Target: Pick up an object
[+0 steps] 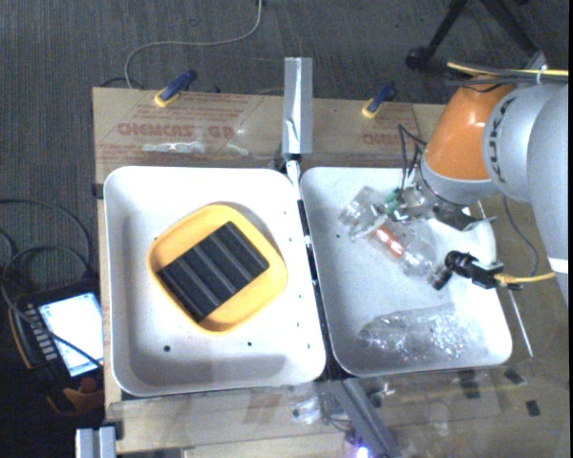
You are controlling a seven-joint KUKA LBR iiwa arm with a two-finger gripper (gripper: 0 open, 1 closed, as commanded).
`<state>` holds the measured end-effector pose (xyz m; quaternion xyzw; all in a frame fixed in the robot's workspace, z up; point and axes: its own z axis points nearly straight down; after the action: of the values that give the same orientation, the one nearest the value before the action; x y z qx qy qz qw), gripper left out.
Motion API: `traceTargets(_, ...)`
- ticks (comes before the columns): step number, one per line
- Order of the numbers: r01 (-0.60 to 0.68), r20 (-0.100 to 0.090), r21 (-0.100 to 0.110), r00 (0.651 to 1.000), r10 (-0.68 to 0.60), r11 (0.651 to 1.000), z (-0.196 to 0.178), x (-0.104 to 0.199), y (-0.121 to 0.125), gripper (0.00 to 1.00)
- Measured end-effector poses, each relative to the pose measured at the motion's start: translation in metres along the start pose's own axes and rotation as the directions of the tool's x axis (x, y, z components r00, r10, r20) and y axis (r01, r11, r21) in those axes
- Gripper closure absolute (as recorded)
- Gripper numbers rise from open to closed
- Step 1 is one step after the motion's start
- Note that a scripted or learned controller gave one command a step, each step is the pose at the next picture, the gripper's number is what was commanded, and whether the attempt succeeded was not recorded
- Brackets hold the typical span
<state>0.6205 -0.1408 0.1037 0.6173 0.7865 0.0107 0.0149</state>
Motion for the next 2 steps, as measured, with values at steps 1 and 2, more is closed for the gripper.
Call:
traceTargets(1,-0.029,-0.025,0.061,0.999,0.031,0.998,-0.0021,-0.0078,0.0167,0.00)
traceTargets(2,0.038,0.001,0.034,0.999,-0.038,0.999,0.0019,0.0021,0.0141,0.00)
